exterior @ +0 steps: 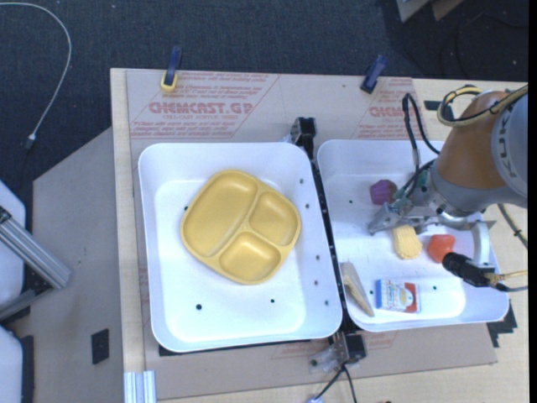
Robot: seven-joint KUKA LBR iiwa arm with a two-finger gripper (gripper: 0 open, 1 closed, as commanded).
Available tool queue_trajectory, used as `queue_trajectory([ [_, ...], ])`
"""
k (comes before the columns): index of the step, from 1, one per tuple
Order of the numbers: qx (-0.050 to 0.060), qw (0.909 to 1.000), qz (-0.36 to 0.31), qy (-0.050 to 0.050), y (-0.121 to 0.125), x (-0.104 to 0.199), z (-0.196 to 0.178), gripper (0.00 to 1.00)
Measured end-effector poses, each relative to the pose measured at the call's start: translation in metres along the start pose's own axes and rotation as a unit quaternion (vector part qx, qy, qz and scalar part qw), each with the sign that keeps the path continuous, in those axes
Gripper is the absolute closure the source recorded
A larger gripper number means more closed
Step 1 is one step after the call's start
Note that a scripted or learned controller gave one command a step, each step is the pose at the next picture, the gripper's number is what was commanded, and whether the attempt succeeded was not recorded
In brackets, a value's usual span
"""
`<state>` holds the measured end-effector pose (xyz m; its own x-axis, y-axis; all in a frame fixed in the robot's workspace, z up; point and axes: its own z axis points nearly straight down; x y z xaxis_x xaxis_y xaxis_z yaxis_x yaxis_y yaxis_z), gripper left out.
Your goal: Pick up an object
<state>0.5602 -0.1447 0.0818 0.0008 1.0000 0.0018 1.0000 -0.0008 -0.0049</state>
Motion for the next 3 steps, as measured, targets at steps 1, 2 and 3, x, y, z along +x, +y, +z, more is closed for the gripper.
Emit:
queue_trajectory([
  [1,-0.003,1.0000,0.000,-0.001,0.001,0.000,-0.014,1.00],
  [2,-0.006,1.0000,-0.001,-0.002,-0.001,-0.001,-0.077,1.00],
  [3,-0.007,1.0000,-0.001,-0.003,0.009,-0.008,-0.128,1.00],
])
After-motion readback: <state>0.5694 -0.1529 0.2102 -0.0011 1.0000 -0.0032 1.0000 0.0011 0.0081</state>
